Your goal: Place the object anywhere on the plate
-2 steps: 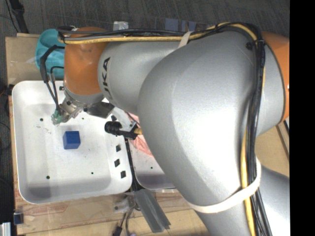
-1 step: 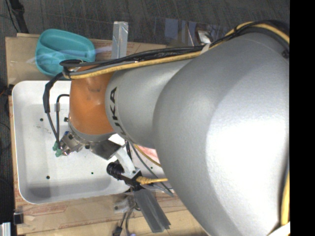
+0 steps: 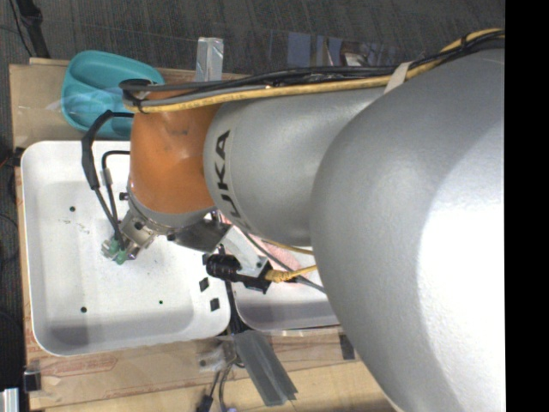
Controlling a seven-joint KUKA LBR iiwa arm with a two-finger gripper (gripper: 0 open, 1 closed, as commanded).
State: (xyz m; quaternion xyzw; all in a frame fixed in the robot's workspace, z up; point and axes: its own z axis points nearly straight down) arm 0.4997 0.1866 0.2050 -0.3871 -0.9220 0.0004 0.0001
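**Arm low over the left bin, tool end hidden in its own clutter**

The grey arm (image 3: 360, 170) sweeps in from 3 o'clock and covers most of the scene, its orange band (image 3: 171, 166) sitting just past the centre toward 9 o'clock. Below the band the wrist narrows to the tool (image 3: 120, 247), which hangs over the floor of the left white bin (image 3: 51, 230), toward that bin's 3 o'clock side. A small green and grey piece shows at the very tip, touching or just above the bin floor; I cannot tell whether it belongs to the tool or is a separate object. I also cannot tell how the tool is set, apart or together, since the wrist body hides it.

Black cables (image 3: 94, 174) loop from the band down beside the wrist, and a yellow cable (image 3: 283, 84) runs along the top of the arm toward 2 o'clock. A teal object (image 3: 90, 88) rests on the wooden counter (image 3: 34, 84) at 11 o'clock, just outside the left bin's rim. A sliver of the right bin (image 3: 274, 316) peeks from under the arm at 6 o'clock, with something pinkish inside it near the arm's edge, too hidden to name.
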